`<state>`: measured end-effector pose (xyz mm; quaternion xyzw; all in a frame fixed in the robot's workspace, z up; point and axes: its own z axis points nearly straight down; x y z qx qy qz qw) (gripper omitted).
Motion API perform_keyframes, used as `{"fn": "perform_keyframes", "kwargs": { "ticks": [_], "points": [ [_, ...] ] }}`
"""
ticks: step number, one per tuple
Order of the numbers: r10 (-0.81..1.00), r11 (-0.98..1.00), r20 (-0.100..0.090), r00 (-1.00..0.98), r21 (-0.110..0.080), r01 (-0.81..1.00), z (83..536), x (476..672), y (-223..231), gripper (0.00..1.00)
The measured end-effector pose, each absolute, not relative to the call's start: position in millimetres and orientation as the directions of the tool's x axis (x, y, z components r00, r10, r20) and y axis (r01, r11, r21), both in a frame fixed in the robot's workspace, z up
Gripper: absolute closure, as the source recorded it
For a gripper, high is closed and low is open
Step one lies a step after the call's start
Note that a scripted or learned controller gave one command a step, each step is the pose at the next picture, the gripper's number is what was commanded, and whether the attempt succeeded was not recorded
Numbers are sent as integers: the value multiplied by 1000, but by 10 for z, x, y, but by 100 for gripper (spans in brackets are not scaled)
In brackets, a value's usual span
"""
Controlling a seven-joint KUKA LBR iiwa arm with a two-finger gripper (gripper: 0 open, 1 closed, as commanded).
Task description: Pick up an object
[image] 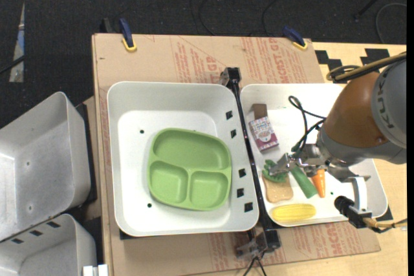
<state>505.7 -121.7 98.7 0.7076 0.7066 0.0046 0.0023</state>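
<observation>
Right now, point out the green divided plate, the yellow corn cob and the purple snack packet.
Green divided plastic plate (189, 168): camera view, centre ridge between its compartments, left bin.
Yellow toy corn cob (293, 211): camera view, middle of the cob, right bin.
Purple snack packet (263, 132): camera view, middle of its printed face, right bin.

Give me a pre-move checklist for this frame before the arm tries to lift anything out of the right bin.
1. Gripper position: ok. The gripper is low in the right bin, over the clutter near its left wall.
2. Object between the fingers: cannot tell. The metal parts blend with the items beneath.
3. Targets within reach: ok. A green piece, an orange carrot-like piece, a tan slice and a yellow corn cob lie close by.
4. Target isolated: not ok. The green, orange and tan pieces are crowded together.
5. Purple packet: ok, lying apart, farther back.
6. Left bin: ok. The green divided plate sits away from the arm.
</observation>
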Motion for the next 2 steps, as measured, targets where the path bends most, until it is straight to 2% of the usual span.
{"fn": "perform_keyframes", "kwargs": {
  "ticks": [1,2],
  "points": [
    [1000,1,2,-1,26,1000,1145,5110,-1205,100],
    [1000,3,-1,-3,3,1000,1612,5187,-1261,100]
  ]
}}
